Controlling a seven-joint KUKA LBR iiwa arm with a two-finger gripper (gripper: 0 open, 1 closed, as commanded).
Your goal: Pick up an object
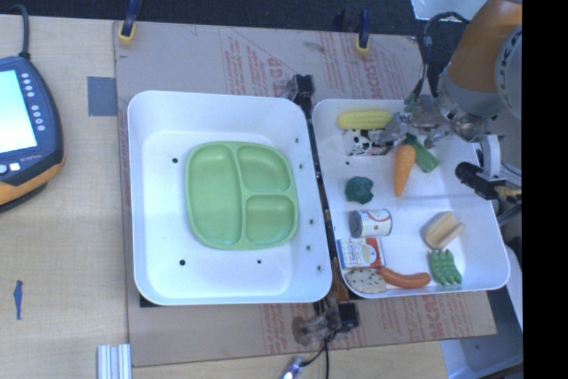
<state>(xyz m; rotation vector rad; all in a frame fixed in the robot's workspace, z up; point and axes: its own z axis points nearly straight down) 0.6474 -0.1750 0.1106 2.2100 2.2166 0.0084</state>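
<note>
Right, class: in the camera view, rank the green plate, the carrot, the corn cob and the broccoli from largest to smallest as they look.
1. Green plate, by far the largest.
2. and 3. Carrot and corn cob look about alike in length; too close to rank.
4. Broccoli, the smallest.

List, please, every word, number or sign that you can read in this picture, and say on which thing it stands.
None can be read.
Cardboard sheet under the bins: red printing, too blurred.
Small can in the right bin: red and white label, too small.
Small carton: blue label, too small.
Handheld pendant at left: screen unreadable.
</note>
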